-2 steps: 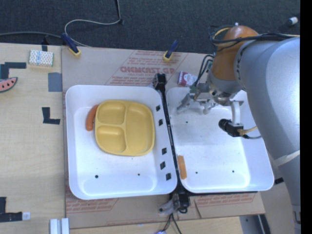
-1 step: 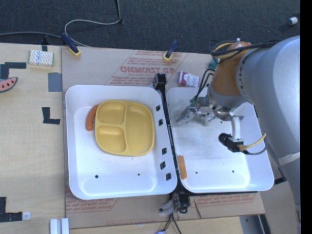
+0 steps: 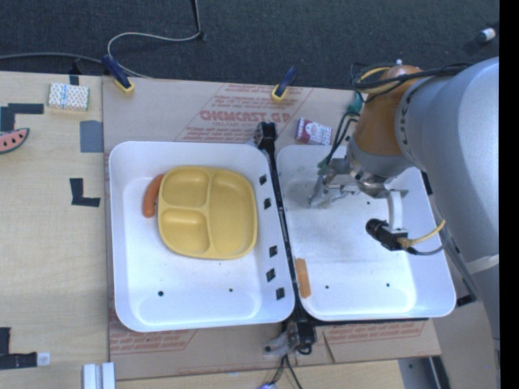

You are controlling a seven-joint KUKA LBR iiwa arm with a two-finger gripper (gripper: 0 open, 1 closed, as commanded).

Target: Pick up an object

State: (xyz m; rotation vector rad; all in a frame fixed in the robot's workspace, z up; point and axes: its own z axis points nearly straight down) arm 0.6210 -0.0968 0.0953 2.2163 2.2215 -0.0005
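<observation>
Seen from above, a grey robot arm's gripper [image 3: 324, 194] hangs low with fingers spread and nothing between them over the right white bin [image 3: 365, 286], whose left wall has a small orange object [image 3: 302, 277] lying against it, nearer the front corner than the gripper.

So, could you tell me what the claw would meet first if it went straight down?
Probably the bare floor of the right bin; the claw hangs over its upper left part. Depth is hard to judge.
</observation>
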